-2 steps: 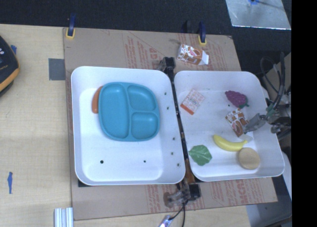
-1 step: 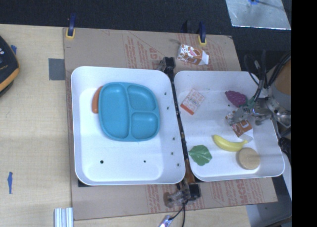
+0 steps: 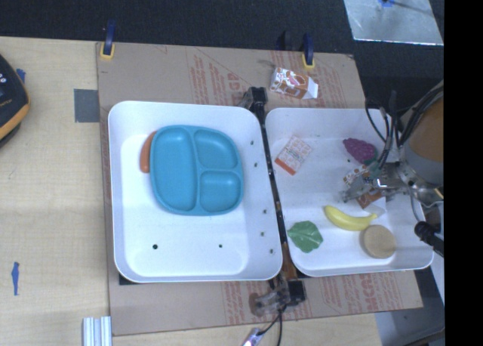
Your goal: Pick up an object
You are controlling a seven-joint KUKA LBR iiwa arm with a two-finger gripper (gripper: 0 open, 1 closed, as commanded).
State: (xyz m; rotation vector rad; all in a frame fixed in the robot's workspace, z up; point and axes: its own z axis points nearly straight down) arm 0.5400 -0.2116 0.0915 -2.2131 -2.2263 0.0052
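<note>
Camera view: gripper (image 3: 367, 186) low in the right bin (image 3: 317, 261), among clutter just above the banana (image 3: 349, 218), below the purple piece (image 3: 359, 149). Cannot tell whether anything sits in its grasp. Nothing visibly lifted: banana, green leaf (image 3: 305, 236) and round tan piece (image 3: 377, 242) all flat on the bin floor. Judged early: grasp and lift left to do.

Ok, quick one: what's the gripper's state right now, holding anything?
Gripper: low in the right white bin, above the yellow banana; open or closed cannot be told, no held object visible.
</note>
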